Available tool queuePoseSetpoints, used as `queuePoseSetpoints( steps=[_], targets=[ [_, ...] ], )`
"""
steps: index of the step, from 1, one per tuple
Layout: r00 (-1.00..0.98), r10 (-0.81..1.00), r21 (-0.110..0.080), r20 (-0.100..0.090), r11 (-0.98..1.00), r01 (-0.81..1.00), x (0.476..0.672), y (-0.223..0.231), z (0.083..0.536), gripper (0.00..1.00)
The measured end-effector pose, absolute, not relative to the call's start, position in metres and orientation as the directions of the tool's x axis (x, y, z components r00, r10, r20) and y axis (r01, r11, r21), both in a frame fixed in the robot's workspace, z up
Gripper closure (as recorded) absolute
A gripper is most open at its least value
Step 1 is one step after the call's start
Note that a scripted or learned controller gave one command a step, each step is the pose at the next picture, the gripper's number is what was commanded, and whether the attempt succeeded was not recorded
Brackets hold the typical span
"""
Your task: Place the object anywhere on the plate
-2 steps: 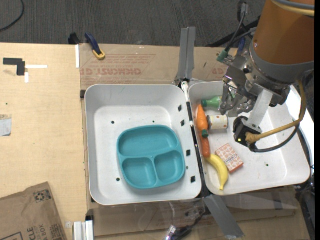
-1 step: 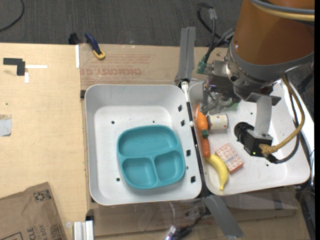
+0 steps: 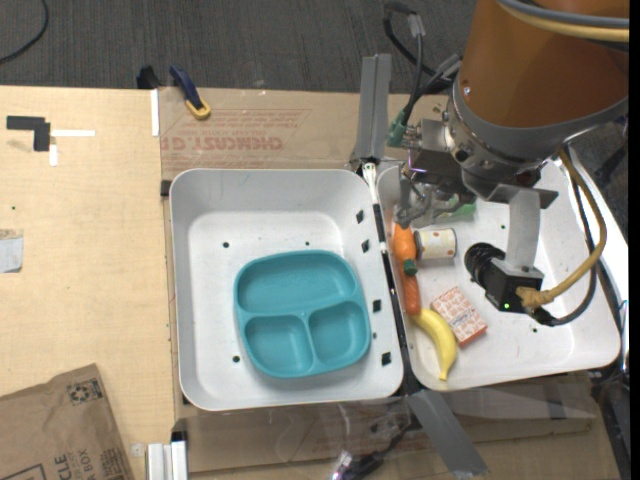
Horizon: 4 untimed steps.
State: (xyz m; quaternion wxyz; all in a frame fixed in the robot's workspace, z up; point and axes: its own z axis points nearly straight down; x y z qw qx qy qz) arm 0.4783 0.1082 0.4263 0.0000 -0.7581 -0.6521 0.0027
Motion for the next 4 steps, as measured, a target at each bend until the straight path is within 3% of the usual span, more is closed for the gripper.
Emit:
queuePoseSetpoints(
  steps=[1, 2, 3, 4],
  targets=[
    [0.176, 0.984, -0.003, -0.003, -0.176, 0.984, 0.478, 0.122, 0.441, 1.0],
    [0.436, 0.9, -0.003, -0.005, -0.436, 0.9, 0.478, 0.101, 0.378, 1.0],
    [0.583, 0.813, -0.001, -0.004, -0.583, 0.813, 0.478, 0.093, 0.42, 1.0],
    [0.547, 0.837, -0.001, -0.004, -0.547, 0.837, 0.478, 0.058, 0.436, 1.0]
  ],
)
